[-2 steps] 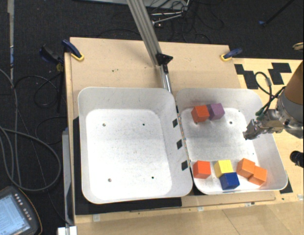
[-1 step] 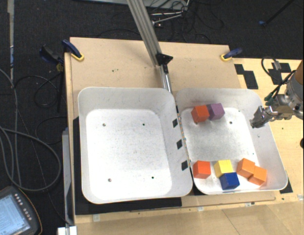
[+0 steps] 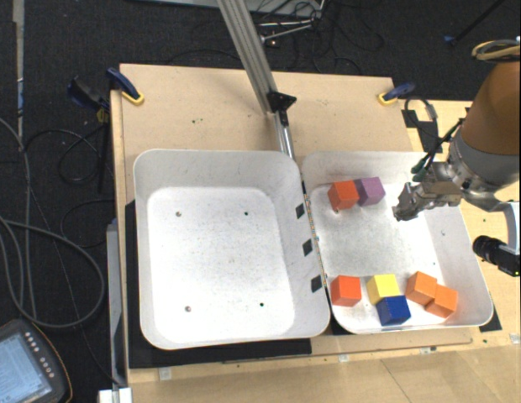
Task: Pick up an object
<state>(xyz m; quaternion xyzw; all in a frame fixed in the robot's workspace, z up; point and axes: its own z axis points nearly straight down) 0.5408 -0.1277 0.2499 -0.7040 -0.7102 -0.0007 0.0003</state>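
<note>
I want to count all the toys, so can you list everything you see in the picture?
orange blocks: four; one at the right bin's far side, one near its front left, two touching at its front right
purple block: one, right beside the far orange block
yellow block: one, front of the right bin
blue block: one, just in front of the yellow one
white bins: two, side by side on the bench
blue and yellow clamps: at the board's far corners
robot arm: one, grey and orange, reaching from the right
gripper: one, over the right bin, beside the purple block
</note>
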